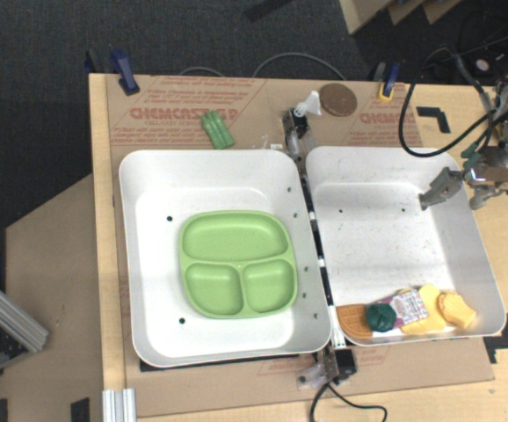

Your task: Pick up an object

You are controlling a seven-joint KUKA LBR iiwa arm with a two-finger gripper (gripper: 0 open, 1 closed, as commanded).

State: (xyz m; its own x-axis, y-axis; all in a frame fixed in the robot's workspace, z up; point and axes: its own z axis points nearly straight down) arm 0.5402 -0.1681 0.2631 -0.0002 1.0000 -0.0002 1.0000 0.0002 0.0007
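Hanging with nothing in it, the gripper looks spread; the toys below it wait, none picked yet.

Arm cut off by pic's right edge; end effector sits over the right bin's far right corner, finger state too small/blurry to tell. Objs piled at the bin's near edge overlap, so the shapes partly hide each other. Label on the yellow pack unreadable. Surface print partly covered by bins.
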